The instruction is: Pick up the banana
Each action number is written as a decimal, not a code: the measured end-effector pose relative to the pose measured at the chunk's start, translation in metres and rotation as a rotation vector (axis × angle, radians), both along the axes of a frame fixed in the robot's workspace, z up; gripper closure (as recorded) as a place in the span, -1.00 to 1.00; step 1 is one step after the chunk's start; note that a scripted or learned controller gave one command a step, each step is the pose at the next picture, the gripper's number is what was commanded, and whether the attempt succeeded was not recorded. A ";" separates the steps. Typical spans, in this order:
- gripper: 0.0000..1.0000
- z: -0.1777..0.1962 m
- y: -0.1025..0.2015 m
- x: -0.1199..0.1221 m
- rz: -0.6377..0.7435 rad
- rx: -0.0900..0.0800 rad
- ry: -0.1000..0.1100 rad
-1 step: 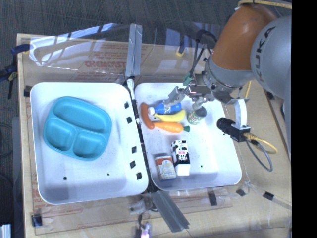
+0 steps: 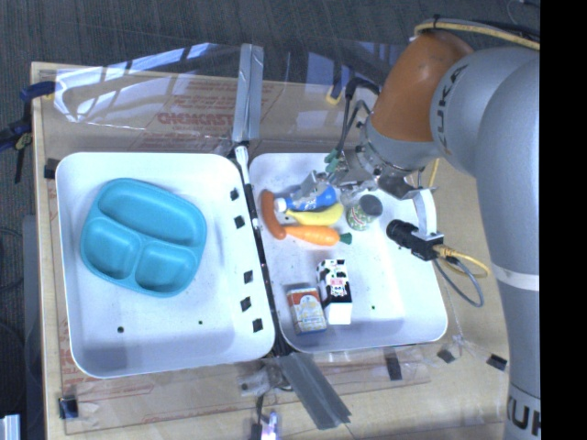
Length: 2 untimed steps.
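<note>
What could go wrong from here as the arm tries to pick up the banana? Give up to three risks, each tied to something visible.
1. The banana lies tight against the carrot and a blue item, so the gripper may catch a neighbour instead.
2. The small can stands just right of the banana, near the wrist; it might get knocked over.
3. The gripper seems to sit over the blue item rather than the banana's middle, so the grasp may slip.

Yellow banana [image 2: 316, 216], orange carrot [image 2: 310, 235], blue divided plate [image 2: 142, 236], black-and-white cow-patterned carton [image 2: 335, 280], white bins [image 2: 110, 337].
</note>
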<state>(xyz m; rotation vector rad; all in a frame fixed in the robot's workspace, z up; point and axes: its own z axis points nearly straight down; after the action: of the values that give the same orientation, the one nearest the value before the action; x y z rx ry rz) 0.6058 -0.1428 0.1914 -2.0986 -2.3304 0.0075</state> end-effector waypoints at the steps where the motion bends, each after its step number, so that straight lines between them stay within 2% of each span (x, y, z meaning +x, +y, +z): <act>1: -1.00 -0.102 -0.005 0.015 0.103 0.000 -0.003; 2: -1.00 -0.102 -0.011 -0.003 -0.061 0.001 0.001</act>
<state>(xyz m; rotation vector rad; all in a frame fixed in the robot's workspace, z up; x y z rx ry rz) 0.6025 -0.1538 0.0890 -2.1679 -2.2635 0.0070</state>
